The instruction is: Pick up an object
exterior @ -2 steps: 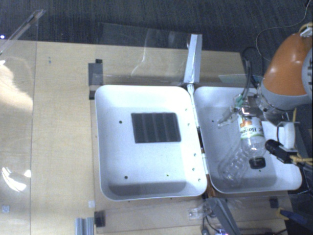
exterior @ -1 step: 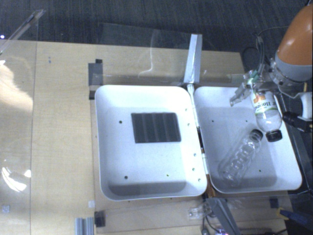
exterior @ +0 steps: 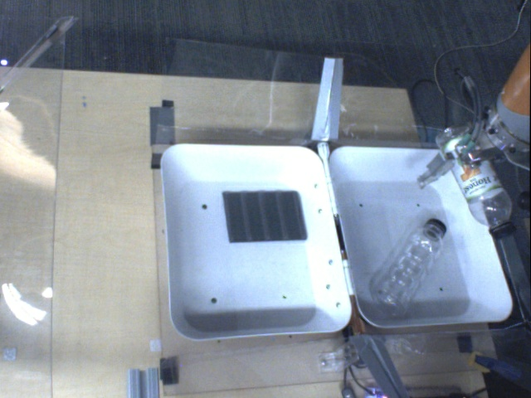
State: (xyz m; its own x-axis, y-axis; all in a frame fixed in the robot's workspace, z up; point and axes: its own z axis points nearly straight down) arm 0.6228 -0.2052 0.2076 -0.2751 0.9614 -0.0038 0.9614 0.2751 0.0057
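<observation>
A pale wooden desk (exterior: 99, 247) sits on dark carpet, with clear plastic sheeting along its left and back edges, and carries two shallow white bins side by side. The left bin (exterior: 191, 305) holds a dark ribbed rectangular pad (exterior: 265, 215) lying flat near its middle. The right bin (exterior: 489, 301) holds a clear plastic bottle (exterior: 408, 264) lying on its side; its long axis runs diagonally, with the dark cap end pointing toward the upper right and the base toward the lower left, near the bin's front.

The arm enters at the upper right, its orange band at the frame edge. The gripper (exterior: 461, 150) hangs over the back right corner of the right bin. A second, labelled bottle (exterior: 481, 191) sits just below the gripper, over the bin's right rim, its long axis tilted slightly from upright, top end toward the gripper. Whether the fingers are spread or pinching this bottle cannot be told from this view.
</observation>
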